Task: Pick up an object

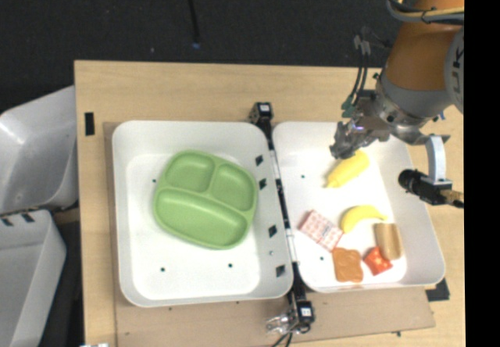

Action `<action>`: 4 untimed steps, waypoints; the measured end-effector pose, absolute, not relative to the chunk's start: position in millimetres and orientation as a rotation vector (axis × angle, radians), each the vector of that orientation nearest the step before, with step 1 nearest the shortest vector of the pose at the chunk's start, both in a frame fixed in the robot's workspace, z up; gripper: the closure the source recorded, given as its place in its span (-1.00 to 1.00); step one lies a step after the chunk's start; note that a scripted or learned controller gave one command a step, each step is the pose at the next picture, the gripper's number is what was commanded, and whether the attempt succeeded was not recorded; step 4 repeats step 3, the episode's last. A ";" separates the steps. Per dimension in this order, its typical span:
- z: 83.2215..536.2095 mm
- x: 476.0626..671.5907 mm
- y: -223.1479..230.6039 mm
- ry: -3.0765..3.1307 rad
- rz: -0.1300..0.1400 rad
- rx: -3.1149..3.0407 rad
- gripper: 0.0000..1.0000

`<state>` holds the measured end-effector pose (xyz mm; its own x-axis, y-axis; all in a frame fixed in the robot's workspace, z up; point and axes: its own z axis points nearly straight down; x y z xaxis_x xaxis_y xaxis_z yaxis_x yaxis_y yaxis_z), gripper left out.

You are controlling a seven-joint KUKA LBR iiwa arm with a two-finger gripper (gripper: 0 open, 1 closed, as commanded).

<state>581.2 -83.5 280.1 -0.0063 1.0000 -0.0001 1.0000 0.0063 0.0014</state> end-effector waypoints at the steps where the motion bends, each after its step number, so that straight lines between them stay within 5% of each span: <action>1: 266.7 577.7 -25.1 2.227 0.000 2.215 1.00; 3: 239.3 582.9 87.5 2.228 0.000 2.215 1.00; 4: 239.3 582.9 87.5 2.228 0.000 2.215 1.00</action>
